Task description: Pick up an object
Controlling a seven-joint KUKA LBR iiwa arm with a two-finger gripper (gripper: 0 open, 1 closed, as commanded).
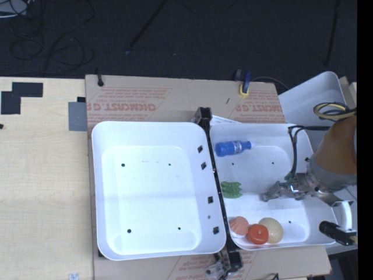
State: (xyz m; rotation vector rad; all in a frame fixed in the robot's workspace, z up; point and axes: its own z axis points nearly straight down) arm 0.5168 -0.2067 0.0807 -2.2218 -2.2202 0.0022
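Note:
The right bin (pixel 274 153) holds several small things. A blue bottle (pixel 232 148) lies on its side near the far wall. A green leafy piece (pixel 231 189) sits by the left wall. At the near edge a pink piece (pixel 238 224), a red tomato-like ball (pixel 257 234) and a beige round piece (pixel 272 228) crowd together. My gripper (pixel 274 193) hangs low over the bin's right half, pointing left, above bare floor between the green piece and the near cluster. Nothing shows in its grasp.
The left bin (pixel 151 185) stands beside the right one, with a black divider strip (pixel 213 179) between them. The arm's orange band (pixel 341 147) rises at the right edge. Cardboard (pixel 175 101) lies under both bins.

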